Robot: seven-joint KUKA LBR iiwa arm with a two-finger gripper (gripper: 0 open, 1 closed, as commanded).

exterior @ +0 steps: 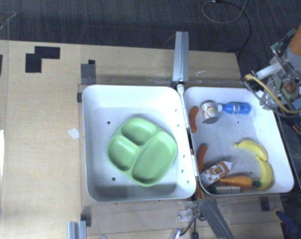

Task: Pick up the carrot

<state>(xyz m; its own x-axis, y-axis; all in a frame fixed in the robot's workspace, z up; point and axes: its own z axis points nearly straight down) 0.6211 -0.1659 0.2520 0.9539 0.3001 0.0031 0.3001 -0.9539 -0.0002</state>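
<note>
Approach step, judging by gripper (268, 86) (finger spread impossible to tell) well beyond banana (260, 159) from carrot (236, 181); next calls for descending onto carrot, just beside banana's lower end.

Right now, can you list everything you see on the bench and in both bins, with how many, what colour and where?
Shallow white bins: two, white, side by side on the bench.
Green three-compartment plastic plate: one, green, middle of the left bin.
Orange carrot: one, orange, near edge of the right bin, beside the banana's tip.
Yellow banana: one, yellow, right side of the right bin.
Blue plastic bottle: one, blue, far end of the right bin.
Metal can: one, silver, next to the bottle.
Reddish sausages: two, along the right bin's left wall.
Small brown carton: one, brown, just left of the carrot.
Black cable: one, on the dark floor.
Arm's claw: one, grey, above the right bin's far right corner.
</note>
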